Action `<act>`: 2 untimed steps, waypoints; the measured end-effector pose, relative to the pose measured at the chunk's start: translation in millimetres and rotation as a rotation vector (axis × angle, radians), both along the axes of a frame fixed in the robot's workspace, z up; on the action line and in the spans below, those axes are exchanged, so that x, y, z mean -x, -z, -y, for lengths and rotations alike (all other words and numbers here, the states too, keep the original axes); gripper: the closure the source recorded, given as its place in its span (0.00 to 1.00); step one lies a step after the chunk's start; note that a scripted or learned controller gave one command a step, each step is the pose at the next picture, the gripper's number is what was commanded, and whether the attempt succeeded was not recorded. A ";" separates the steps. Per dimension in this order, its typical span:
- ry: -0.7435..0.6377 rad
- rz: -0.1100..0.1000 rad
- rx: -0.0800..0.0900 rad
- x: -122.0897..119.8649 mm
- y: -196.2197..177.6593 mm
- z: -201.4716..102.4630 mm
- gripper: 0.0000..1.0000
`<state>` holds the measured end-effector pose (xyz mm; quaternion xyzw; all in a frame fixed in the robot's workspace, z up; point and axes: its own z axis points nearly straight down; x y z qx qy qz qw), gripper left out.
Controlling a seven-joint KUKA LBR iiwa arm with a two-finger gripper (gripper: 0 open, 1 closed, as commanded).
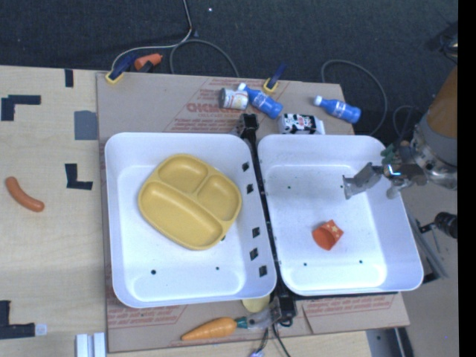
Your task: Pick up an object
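Small orange-red plastic object [327, 235] lies in right white bin [297, 277]; gripper [370, 177] hovers up-right of it, claw state indiscernible.

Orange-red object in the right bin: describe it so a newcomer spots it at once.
Start at the two white bins side by side; take the right bin, nearest the arm. On its floor, toward the front, lies a small orange-red chunk. It is that bin's lone item; the left bin holds a yellow divided plate.
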<state>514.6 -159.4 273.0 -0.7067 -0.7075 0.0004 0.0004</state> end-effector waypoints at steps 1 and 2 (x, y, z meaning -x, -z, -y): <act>-0.001 -0.013 -0.004 -2.7 126.4 -21.9 0.00; 0.005 0.024 0.020 0.6 183.2 -23.5 0.00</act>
